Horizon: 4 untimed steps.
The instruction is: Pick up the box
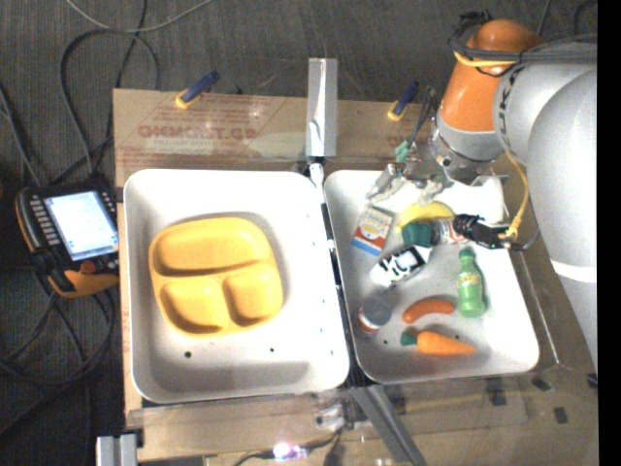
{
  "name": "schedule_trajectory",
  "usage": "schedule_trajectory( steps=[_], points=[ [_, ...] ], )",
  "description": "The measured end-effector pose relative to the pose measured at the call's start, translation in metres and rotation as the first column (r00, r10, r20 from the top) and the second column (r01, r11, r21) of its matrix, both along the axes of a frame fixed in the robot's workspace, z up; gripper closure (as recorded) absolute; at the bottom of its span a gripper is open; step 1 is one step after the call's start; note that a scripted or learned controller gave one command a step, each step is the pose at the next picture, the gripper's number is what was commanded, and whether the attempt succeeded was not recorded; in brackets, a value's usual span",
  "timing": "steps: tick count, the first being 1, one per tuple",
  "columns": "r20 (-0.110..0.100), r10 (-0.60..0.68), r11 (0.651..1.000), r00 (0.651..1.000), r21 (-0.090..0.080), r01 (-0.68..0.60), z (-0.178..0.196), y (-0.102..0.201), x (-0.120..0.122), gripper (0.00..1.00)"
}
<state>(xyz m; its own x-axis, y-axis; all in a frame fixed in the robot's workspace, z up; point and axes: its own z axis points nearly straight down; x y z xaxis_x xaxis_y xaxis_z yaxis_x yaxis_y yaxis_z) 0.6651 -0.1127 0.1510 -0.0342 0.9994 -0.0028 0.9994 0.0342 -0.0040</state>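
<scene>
The box [374, 229] is a small white carton with orange and blue print. It lies flat near the back left of the right bin [514, 357]. My gripper [396, 183] hovers just behind and above it, at the bin's back edge. It is open with nothing between its fingers, and its tips are a short way from the carton's far end. The orange band of the arm [485, 61] rises behind it.
Close to the box lie a banana [428, 211], a black and white item [401, 264], a green bottle [470, 282], a red sausage shape [428, 310], a carrot [441, 344] and a grey disc [375, 312]. A yellow divided tray [218, 272] sits in the left bin [146, 357].
</scene>
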Motion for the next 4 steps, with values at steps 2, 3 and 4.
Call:
schedule_trajectory(
  steps=[2, 3, 4],
  points=[
    [0.017, 0.156, 0.988, 0.988, -0.001, -0.156, -0.051, 0.004, -0.004, 1.0],
    [0.003, 0.114, 0.993, 0.993, 0.003, -0.114, 0.036, 0.059, -0.031, 1.0],
    [0.005, 0.199, 0.98, 0.98, 0.002, -0.199, 0.187, 0.077, -0.031, 1.0]
  ],
)
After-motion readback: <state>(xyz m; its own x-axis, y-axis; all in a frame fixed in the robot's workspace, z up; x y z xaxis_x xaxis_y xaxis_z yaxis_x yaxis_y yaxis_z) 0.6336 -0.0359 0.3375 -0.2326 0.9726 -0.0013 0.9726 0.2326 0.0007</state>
